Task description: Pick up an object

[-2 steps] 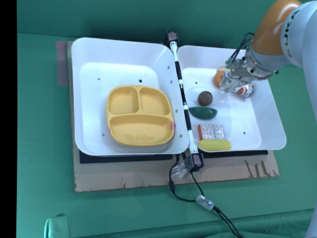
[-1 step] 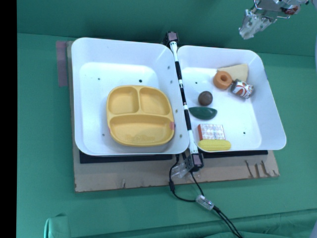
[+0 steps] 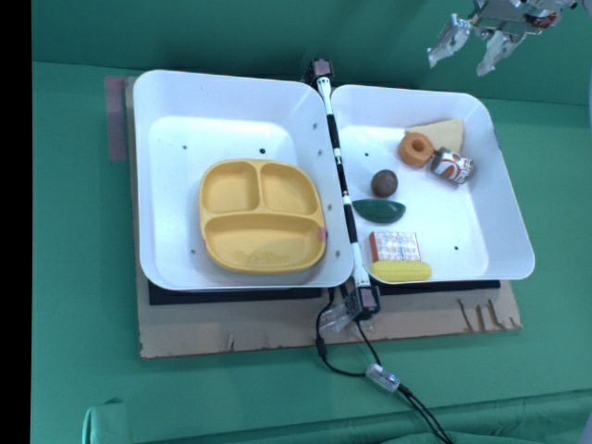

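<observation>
**Desk:** What is lying in the two white bins, biggest item first?

**Photographer:** The left bin (image 3: pixel 166 109) is carrying a yellow divided plate (image 3: pixel 262 215), the largest piece on the bench. Everything else is sitting in the right bin (image 3: pixel 504 220): a pale yellow cheese wedge (image 3: pixel 446 134) against the far wall, a yellow corn cob (image 3: pixel 400 270) at the near edge, a dark green pod-shaped piece (image 3: pixel 378 211) beside the divider, a small checked box (image 3: pixel 395 245) just behind the corn, an orange ring (image 3: pixel 415 149) touching the wedge, a little red-and-white can (image 3: pixel 451 166) lying on its side just beside the ring, and a brown ball (image 3: pixel 384 183) (smallest of the lot) near the green piece.

**Desk:** How are they likely to be handling?

**Photographer:** They are looking like toy food, so I am judging them light and stiff rather than fragile. The plate is looking wide and flat, awkward for two fingers except at its rim. The can is likely rolling if nudged, and the ball too; smooth plastic may be slipping. The box is offering flat, parallel sides, the safest place to pinch, and it is standing apart enough from the corn to reach.

**Desk:** And the gripper?

**Photographer:** The gripper (image 3: pixel 470 51) is hanging high over the far right corner, above the right bin and well apart from every object. Its two fingers are spreading wide, with bare green cloth showing between them; it is holding nothing and touching nothing.
</observation>
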You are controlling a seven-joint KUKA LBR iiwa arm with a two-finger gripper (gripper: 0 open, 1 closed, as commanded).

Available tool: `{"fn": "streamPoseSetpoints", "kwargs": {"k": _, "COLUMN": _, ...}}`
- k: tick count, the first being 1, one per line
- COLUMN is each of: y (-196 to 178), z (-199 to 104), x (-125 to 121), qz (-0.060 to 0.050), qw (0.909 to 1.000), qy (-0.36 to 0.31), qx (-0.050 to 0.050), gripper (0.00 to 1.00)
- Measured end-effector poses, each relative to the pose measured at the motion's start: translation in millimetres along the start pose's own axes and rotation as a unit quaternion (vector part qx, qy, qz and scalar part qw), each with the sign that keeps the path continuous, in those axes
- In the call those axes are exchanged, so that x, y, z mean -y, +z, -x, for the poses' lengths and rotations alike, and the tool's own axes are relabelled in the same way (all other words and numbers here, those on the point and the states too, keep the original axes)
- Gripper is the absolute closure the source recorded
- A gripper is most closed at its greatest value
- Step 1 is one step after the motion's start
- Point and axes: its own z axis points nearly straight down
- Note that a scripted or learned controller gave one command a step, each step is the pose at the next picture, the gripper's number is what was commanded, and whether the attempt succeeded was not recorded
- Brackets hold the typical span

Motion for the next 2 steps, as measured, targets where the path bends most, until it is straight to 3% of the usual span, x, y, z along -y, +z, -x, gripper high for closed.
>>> {"fn": "streamPoseSetpoints", "kwargs": {"k": 1, "y": 95, "z": 52, "x": -11, "qz": -0.004, "qw": 1.0000, "qy": 0.001, "qx": 0.000, "gripper": 0.00}}
{"fn": "streamPoseSetpoints", "kwargs": {"k": 2, "y": 193, "z": 34, "x": -9, "qz": -0.008, "qw": 1.0000, "qy": -0.001, "qx": 0.001, "gripper": 0.00}}
